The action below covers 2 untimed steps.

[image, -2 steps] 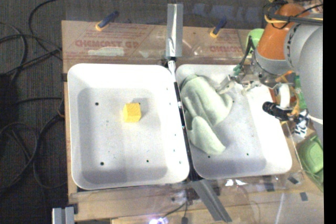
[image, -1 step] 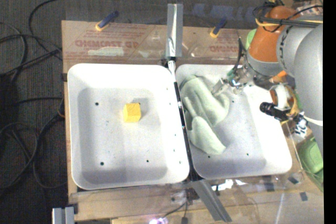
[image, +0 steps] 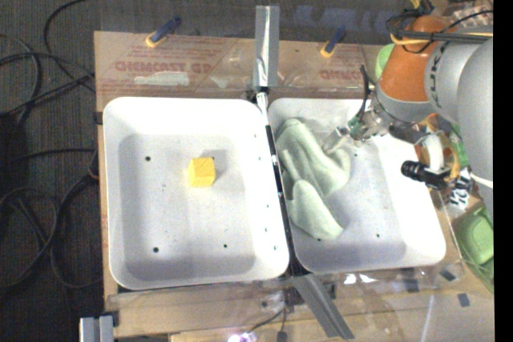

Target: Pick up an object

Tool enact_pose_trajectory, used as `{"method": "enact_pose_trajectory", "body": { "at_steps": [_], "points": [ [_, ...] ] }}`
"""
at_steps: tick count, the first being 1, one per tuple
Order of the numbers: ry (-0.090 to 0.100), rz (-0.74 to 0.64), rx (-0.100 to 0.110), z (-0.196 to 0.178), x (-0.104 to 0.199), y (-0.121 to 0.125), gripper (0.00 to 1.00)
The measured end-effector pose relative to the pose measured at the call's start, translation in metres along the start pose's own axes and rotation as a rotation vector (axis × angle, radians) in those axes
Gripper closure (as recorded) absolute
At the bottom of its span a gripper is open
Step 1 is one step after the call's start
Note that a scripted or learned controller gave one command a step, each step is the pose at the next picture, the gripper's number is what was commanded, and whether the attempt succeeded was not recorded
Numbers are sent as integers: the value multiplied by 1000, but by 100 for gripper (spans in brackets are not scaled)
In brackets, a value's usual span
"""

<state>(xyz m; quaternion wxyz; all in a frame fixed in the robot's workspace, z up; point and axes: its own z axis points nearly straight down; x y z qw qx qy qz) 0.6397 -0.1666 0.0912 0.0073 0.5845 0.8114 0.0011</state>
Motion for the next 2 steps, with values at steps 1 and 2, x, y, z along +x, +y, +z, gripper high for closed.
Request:
{"method": "enact_pose_trajectory", "body": {
  "at_steps": [1, 2],
  "points": [
    [-1, -143, 0, 0, 6, 1, 0],
    [4, -204, 2, -2, 64, -3, 0]
  ]
}}
